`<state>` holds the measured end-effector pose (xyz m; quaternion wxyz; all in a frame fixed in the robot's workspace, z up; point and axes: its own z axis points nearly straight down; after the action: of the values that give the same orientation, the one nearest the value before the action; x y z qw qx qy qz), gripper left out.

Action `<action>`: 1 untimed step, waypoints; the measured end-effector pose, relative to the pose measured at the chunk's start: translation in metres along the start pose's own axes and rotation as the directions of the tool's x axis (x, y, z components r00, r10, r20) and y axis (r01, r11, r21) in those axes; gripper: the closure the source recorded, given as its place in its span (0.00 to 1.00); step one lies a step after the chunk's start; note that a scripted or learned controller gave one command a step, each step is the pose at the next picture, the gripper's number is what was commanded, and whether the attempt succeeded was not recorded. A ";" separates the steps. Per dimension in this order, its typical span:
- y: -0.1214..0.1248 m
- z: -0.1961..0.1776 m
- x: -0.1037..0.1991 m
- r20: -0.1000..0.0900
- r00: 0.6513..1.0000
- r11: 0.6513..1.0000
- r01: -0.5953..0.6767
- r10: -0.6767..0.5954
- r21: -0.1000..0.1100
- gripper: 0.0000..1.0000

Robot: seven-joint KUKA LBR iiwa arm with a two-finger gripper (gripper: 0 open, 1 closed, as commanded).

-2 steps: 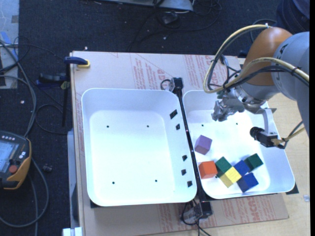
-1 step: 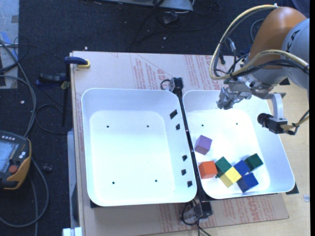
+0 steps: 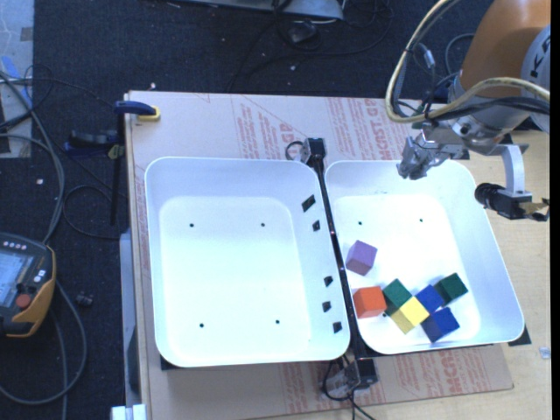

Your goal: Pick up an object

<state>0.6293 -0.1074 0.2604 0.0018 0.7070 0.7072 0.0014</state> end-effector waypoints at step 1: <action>0.004 -0.001 0.049 -0.002 1.000 1.000 0.004 -0.004 0.004 1.00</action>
<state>0.6330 -0.0582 0.2612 -0.0002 0.7056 0.7086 0.0004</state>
